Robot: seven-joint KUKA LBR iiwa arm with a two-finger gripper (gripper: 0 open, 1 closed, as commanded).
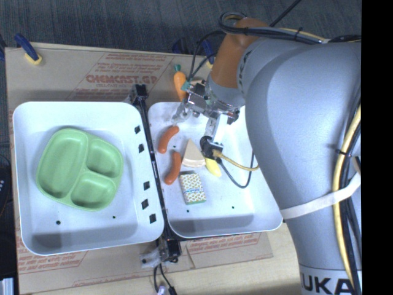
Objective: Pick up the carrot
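The carrot (178,85), orange with a green top, appears over the far rim of the right bin (258,208), raised off the bin floor. My gripper (184,97) reaches in from the right and is shut on the carrot's lower end, with the fingers (183,109) just below and right of it. The grey wrist covers the carrot's contact side.
Below the gripper, two sausages (167,138) (173,168), a pale cheese wedge (193,155), a yellow piece (213,167) and a small patterned box (193,188) lie in the right bin. The left bin (37,232) holds a green divided plate (80,168). The arm fills the right side.
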